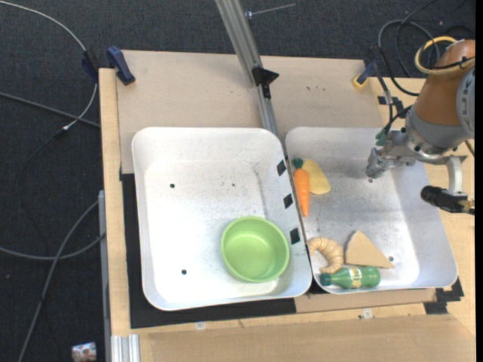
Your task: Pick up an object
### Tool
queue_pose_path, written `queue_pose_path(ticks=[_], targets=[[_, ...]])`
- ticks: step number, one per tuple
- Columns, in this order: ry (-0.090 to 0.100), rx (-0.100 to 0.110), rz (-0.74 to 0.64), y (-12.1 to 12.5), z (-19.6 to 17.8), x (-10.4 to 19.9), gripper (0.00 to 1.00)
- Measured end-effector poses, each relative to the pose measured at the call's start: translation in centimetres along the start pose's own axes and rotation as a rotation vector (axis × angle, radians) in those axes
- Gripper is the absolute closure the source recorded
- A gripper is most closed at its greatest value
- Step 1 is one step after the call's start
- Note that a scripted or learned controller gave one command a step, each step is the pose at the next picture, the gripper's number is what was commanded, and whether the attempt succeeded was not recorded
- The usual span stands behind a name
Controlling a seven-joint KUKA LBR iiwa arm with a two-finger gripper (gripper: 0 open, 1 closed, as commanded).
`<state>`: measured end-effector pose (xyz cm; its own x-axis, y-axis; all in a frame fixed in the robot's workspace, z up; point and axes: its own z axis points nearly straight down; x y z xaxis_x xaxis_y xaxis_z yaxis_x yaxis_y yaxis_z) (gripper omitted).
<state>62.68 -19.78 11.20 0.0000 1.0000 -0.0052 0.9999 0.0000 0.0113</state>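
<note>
Right bin [423,225], contents: carrot [302,191] at left wall w/ yellow piece [318,178] touching; croissant [327,252], wedge [365,250], green bottle [350,279] along near edge. Hand [375,164] above far-right area, grip state cannot be told.

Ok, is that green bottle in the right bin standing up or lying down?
Lying down. The green bottle rests on its side along the near rim of the right bin, its length running left to right, just below the tan wedge.

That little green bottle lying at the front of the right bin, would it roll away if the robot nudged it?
Probably. The bottle lies on its side and looks round, so a sideways push may roll it. It seems to rest near the bin's front wall, which might stop it. It looks like a light toy.
</note>
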Motion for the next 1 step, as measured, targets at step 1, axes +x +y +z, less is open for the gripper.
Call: queue_pose_path(ticks=[1], targets=[[0.004,0.007,0.000,0.30,-4.26,-0.03,1.00]])
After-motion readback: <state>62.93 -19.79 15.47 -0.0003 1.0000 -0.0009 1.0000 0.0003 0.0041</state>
